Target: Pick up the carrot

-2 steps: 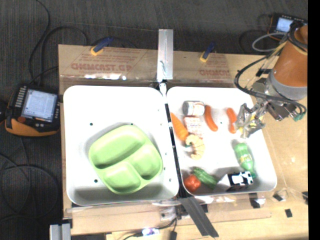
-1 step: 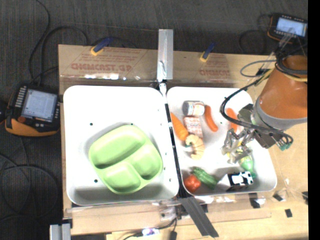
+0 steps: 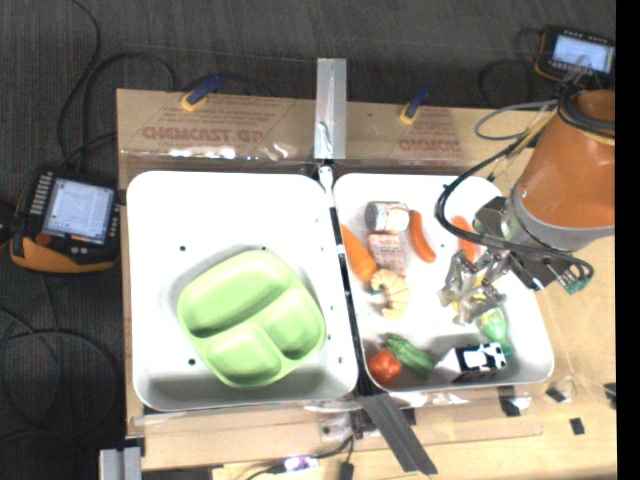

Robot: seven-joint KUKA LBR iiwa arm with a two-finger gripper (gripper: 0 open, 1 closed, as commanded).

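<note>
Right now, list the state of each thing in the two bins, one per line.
carrot: lying loose against the right bin's left wall, not held.
gripper: hanging over the right bin, away from the carrot.
green divided plate: right way up in the left bin.
can: lying on its side.

Robotics lab: bench [image 3: 250,118] on dark carpet, teach pendant [image 3: 68,218], loose cables [image 3: 60,118], clamps [image 3: 202,90].
</note>
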